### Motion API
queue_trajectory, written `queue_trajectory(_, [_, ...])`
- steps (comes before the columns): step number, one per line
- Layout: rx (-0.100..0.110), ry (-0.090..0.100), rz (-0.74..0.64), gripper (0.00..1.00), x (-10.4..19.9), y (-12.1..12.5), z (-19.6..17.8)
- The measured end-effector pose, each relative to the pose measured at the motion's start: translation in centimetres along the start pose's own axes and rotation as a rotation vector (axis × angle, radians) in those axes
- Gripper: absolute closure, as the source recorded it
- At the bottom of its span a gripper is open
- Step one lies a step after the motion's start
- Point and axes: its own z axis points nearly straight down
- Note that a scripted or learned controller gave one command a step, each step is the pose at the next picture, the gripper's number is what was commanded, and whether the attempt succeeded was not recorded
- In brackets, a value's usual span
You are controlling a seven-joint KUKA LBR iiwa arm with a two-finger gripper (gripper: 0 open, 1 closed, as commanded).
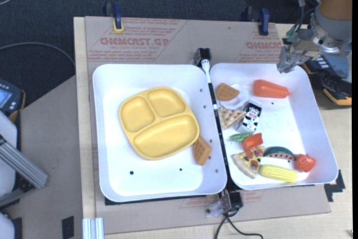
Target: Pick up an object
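Carrot (271, 88) lies in the right bin's (320, 120) upper part, long axis running left-right, just below-left of our gripper (287, 64) at the bin's top rim; whether anything is gripped we cannot tell.

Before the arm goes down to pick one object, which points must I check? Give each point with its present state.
1. End effector above the right bin: ok, at its far rim.
2. End effector free of load: cannot tell.
3. Nearest target, orange carrot, lies apart from other items: ok.
4. Items at the bin's near side, such as the corn, are separated: not ok, crowded together.
5. Yellow plate out of the path: ok, in the left bin.
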Motion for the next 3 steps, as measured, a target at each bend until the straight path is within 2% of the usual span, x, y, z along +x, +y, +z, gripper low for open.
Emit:
queue_trajectory(1, [0.001, 0.000, 0.000, 0.00, 0.01, -0.01, 0.03])
queue_trajectory(2, [-0.001, -0.002, -0.001, 1.00, 0.01, 0.08, -0.89])
queue_trajectory(3, [0.000, -0.002, -0.001, 0.00, 0.02, 0.07, -0.84])
